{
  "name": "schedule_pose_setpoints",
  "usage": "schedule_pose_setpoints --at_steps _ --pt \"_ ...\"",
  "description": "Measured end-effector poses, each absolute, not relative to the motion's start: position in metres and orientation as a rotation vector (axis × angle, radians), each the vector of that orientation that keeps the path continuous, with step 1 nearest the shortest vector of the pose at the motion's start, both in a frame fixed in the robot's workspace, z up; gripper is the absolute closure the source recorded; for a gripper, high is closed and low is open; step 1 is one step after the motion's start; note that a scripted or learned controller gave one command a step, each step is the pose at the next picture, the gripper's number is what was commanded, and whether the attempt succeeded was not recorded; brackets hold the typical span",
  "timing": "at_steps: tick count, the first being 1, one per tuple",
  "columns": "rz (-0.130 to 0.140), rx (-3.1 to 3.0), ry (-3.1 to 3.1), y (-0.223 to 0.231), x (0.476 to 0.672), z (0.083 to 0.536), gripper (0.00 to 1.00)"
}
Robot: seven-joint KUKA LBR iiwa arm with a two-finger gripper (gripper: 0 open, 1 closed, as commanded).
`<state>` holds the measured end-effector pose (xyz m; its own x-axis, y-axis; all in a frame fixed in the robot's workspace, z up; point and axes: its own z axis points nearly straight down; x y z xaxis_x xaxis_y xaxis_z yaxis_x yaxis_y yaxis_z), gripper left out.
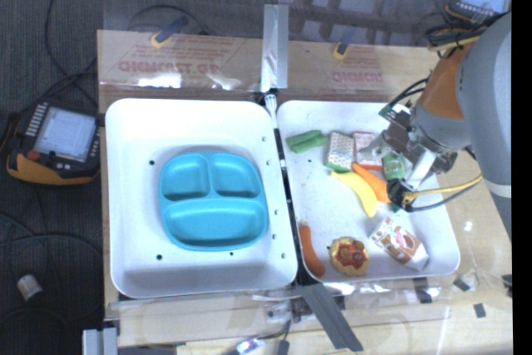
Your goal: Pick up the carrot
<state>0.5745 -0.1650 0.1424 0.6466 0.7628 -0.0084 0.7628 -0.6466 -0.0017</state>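
Note:
The carrot [371, 179] is a bright orange tapered piece in the right bin [440, 249], lying slantwise against the upper side of a yellow banana [361, 194]. My gripper [392, 172] hangs low over the bin just right of the carrot's thick end, close to it or touching it. The arm comes in from the right, with its orange band above the wrist. A small green patch shows at the gripper's tip, and I cannot make out what it is.
The right bin also holds a green piece [304, 140], a grey speckled packet [340, 150], a pink packet [364, 147], a reddish sausage [310, 251], a round burger-like toy [349, 255] and a wrapped snack [396, 241]. A blue divided plate [214, 199] lies in the left bin [133, 179].

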Motion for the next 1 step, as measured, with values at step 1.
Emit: schedule_pose_setpoints --at_steps 1 --pt "-0.010 2.976 1.003 -0.1800 0.5180 0.2038 0.00"
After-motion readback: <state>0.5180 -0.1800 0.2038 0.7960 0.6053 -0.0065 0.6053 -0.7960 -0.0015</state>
